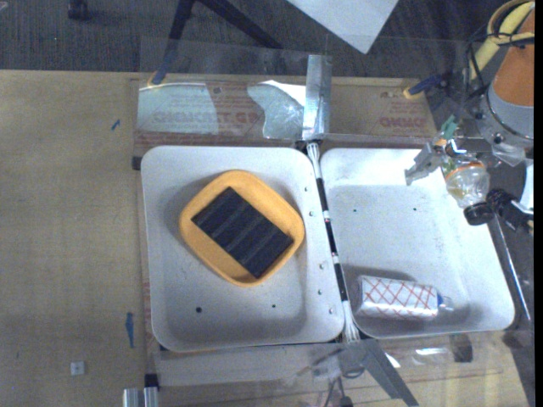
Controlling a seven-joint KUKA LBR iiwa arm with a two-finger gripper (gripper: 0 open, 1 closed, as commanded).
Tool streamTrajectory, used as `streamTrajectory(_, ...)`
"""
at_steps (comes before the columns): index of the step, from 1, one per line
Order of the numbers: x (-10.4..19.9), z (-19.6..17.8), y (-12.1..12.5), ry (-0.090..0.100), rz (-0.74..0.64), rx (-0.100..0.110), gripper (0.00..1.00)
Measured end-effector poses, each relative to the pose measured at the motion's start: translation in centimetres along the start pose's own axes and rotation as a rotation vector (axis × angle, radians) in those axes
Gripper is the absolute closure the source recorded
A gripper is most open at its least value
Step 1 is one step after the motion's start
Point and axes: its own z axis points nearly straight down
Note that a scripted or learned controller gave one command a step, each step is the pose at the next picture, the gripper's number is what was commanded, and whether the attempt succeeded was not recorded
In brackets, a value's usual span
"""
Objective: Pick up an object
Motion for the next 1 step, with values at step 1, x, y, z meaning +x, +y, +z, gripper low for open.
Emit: streamTrajectory(1,2.24,13.12,-5.76,0.0,0.121,-0.001,0.0)
